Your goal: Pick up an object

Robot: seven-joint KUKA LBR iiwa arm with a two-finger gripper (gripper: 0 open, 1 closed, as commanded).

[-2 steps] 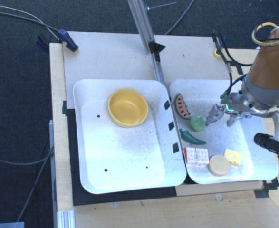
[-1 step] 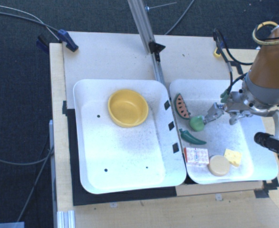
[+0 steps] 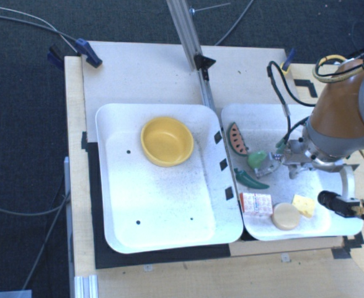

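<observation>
The gripper is sitting low in the right bin; whether its fingers are apart or together cannot be told. Just beside it, on the side facing the left bin, a green round piece is lying, with a dark green pepper-like piece just below that and a watermelon slice above. The green piece is appearing small, light, rigid plastic, likely slippery; a hold across its widest middle is judged best

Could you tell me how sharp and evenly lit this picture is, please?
Camera view: even, soft light, faint shadows. The yellow bowl and left bin are sharp without glare; the end effector and small items in the right bin look soft and hard to resolve.
</observation>
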